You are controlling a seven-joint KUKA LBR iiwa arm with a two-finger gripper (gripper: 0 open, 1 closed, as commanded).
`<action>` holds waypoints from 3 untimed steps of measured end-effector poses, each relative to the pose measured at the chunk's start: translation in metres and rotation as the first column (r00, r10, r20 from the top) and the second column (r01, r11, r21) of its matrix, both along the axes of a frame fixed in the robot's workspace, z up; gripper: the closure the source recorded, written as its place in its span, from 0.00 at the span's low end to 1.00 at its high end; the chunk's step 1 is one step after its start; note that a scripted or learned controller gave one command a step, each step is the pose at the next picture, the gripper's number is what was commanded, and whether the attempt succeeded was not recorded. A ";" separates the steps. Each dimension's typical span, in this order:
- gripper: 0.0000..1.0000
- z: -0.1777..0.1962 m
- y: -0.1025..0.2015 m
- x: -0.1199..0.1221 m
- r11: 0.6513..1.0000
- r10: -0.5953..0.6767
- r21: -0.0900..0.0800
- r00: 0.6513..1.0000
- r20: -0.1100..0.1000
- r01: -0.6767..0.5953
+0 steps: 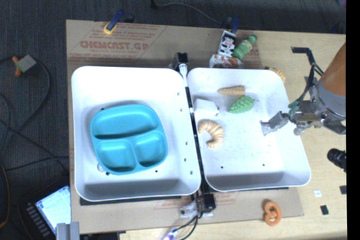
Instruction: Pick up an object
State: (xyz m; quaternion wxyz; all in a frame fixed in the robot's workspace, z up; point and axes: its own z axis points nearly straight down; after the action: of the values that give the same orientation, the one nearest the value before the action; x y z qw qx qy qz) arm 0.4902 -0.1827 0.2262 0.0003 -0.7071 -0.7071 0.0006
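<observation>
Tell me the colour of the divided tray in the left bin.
The divided tray is light blue, seen clearly in the camera view.

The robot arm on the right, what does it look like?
A thick arm with an orange band above grey wrist parts. Its hand is small, of grey metal pieces, with thin dark cables looping beside it.

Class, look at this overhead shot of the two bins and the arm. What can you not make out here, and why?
- End effector: small and blurred in the camera view; open or shut cannot be told.
- Arm: cut off by the right side of the view.
- Packet beside the green bottle: print too small to read.
- Blue tray: hides the left bin's floor beneath it.
</observation>
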 end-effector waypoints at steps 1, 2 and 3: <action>0.00 0.000 0.000 0.000 1.000 0.000 0.000 1.000 0.000 0.000; 0.00 0.000 0.000 0.000 1.000 0.000 0.000 1.000 0.000 0.000; 0.00 0.000 0.000 0.000 1.000 0.000 0.000 1.000 0.000 0.000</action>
State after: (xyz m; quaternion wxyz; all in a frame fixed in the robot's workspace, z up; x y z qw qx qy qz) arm 0.4902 -0.1827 0.2262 0.0001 -0.7071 -0.7071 0.0005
